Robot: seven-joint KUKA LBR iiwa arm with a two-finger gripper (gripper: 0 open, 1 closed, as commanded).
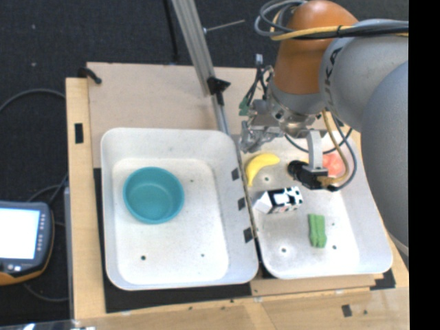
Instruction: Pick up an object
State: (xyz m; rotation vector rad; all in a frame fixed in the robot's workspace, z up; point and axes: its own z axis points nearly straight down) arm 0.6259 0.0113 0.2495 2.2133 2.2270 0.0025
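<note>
My gripper (pixel 252 139) hangs over the far left corner of the right bin (pixel 357 249), close to the wall between the two bins. Just below it in the view lies a yellow banana-shaped object (pixel 260 165). A white box with black patches (pixel 279 199) sits nearer the front, against the dividing wall. A green block (pixel 316 230) rests toward the front of the same bin. A pink-red object (pixel 334 163) lies partly hidden behind the wrist's cables. Nothing is seen held in the gripper.
A teal bowl (pixel 153 194) stands in the left bin (pixel 113 150). A slanted metal post (pixel 199 50) rises behind the bins, close to the gripper. A tablet (pixel 20 239) lies off the bench at the left.
</note>
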